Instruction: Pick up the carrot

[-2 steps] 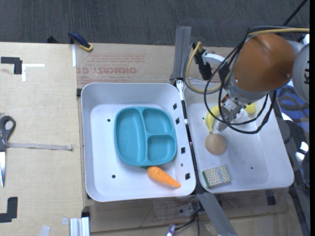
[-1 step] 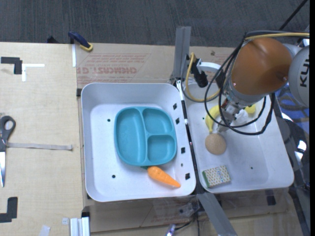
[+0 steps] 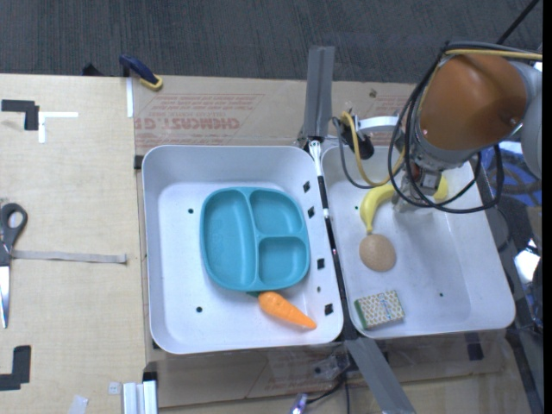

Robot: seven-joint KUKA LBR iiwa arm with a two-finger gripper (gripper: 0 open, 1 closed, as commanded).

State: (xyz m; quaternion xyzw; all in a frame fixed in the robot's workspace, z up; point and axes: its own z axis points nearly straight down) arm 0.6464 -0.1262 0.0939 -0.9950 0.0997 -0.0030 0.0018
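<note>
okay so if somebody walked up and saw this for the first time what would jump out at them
Probably the blue divided plate in the middle of the left bin, with the orange carrot lying just below it. Next, the arm's orange band looming over the right bin, above a banana.

Two shallow white bins: left bin, right bin. One teal three-compartment plastic plate. One orange carrot. One yellow banana. One round tan ball-like object. One rectangular green-patterned sponge. One pair of grey-handled scissors on the bench. One grey arm with orange band.
</note>
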